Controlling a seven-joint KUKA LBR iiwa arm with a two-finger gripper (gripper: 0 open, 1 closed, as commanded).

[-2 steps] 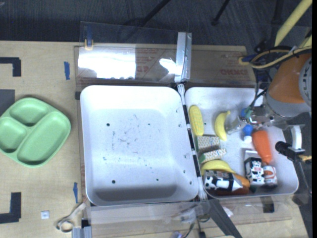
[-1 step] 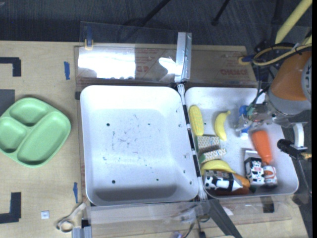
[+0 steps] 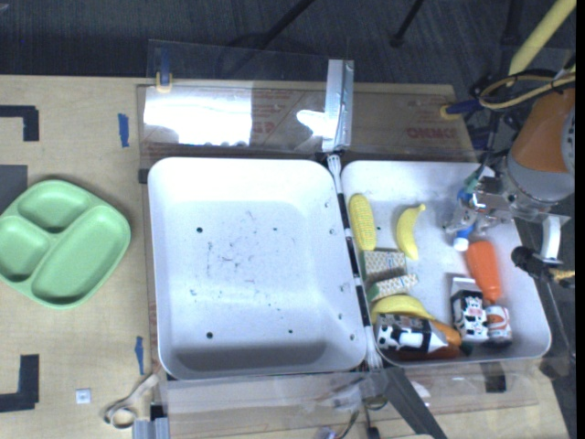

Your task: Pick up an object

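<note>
The claw (image 3: pixel 468 210) hangs low over the upper right part of the right bin (image 3: pixel 430 174), at the end of the grey arm (image 3: pixel 541 167) with its orange band, which reaches in from the right edge. Whether the claw is open or closed cannot be told from this angle, and nothing can be seen in its grip.

Just below the claw lies a carrot (image 3: pixel 483 269), its pale tip pointing up toward the claw. A small banana (image 3: pixel 409 230) lies to the claw's left, apart from it, with bare white floor between them. Farther left, an ear of corn (image 3: pixel 362 221) lies along the bin's left wall, with a patterned packet (image 3: pixel 385 263) below it.

The near end of the bin is crowded: a second banana (image 3: pixel 402 306), a black-and-white cow toy (image 3: pixel 403 337), a dark bottle (image 3: pixel 435 347) and a small carton with a cow print (image 3: pixel 472 311) sit close together, several touching. The open room in this bin is its upper middle, between the small banana and the claw.

The left bin (image 3: pixel 245 263) lies alongside, the two rims touching. On the tabletop (image 3: pixel 73 135) well to the left rests a green divided plate (image 3: pixel 60 241). A clear plastic panel (image 3: pixel 247 108) stands behind the bins.
</note>
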